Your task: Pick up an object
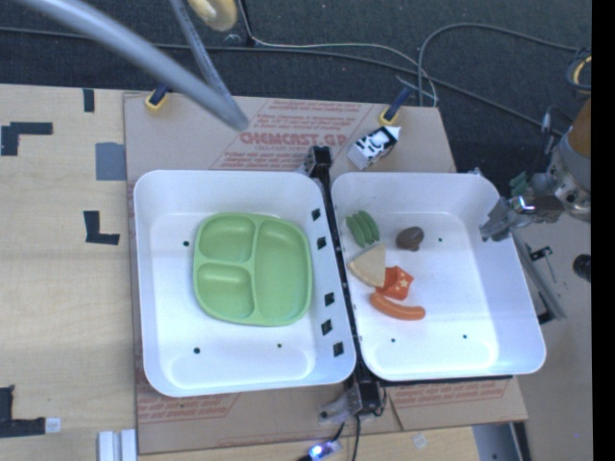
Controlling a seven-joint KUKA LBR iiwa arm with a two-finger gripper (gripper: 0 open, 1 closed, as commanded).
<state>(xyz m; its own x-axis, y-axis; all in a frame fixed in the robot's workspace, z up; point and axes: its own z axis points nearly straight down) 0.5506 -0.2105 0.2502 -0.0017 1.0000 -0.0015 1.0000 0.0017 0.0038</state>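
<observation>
Divided plate (254,268) in left bin (159,209); food pieces (389,281) in right bin (500,334).

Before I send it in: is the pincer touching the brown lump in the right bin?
Apart. The camera view shows the pincer at the bin's right rim, bare white floor separating it from the brown lump.
</observation>
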